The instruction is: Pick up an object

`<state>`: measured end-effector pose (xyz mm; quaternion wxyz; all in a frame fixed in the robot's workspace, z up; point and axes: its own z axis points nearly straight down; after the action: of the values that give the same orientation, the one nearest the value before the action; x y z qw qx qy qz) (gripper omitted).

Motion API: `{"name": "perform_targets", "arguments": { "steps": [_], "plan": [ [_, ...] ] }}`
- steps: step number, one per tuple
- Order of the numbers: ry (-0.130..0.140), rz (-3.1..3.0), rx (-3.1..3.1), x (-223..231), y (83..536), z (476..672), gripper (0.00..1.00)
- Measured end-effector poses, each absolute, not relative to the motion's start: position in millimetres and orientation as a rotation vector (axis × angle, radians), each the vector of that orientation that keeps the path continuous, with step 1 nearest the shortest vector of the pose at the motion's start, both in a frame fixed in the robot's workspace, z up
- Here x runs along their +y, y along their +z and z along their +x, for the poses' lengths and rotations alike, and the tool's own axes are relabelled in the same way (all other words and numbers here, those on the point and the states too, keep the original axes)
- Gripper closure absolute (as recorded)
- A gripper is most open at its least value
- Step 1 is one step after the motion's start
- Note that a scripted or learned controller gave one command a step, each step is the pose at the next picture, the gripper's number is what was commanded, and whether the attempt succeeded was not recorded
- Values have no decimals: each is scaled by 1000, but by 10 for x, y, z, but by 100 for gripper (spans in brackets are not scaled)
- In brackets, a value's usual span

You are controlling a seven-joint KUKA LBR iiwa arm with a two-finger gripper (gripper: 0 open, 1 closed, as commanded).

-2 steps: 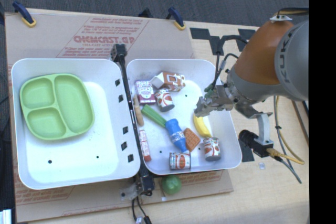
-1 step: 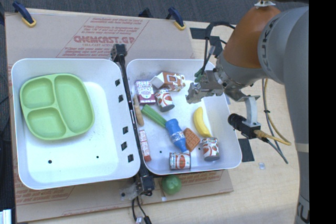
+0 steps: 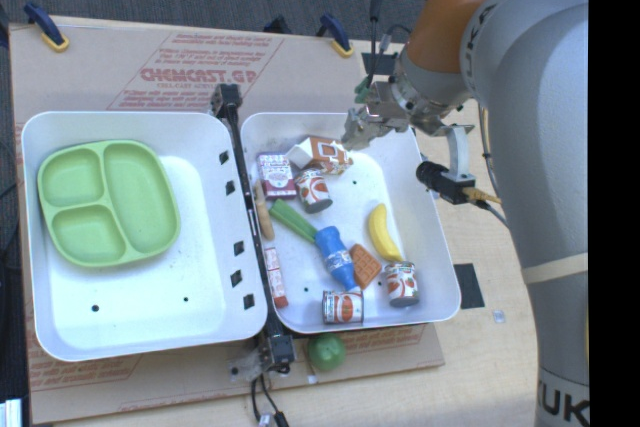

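My gripper [image 3: 358,129] hangs over the back edge of the right bin [image 3: 432,215], just right of a small brown and white carton [image 3: 322,154]. Whether it touches the carton I cannot tell. Further into the bin lie a dark red box [image 3: 275,174], a tipped can [image 3: 314,191], a green stick-shaped toy [image 3: 291,219], a blue bottle [image 3: 335,258], a banana [image 3: 382,232] and a waffle-like cracker [image 3: 366,265]. Two more cans [image 3: 402,284] [image 3: 343,307] rest at the front wall. A red bar [image 3: 275,278] lies along the left wall.
The left bin [image 3: 200,295] holds a green divided plate [image 3: 107,202]. A green ball [image 3: 325,351] sits outside the bins at the front. Black clips [image 3: 228,98] join the bins along the divider. The arm's bulk fills the right side.
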<state>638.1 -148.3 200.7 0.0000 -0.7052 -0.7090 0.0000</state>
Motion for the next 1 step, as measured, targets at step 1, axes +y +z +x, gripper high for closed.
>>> {"name": "perform_targets", "arguments": {
  "steps": [1],
  "plan": [
    [1, -2215, -2228, -1483, 2007, 6380, 0]
  ]
}}
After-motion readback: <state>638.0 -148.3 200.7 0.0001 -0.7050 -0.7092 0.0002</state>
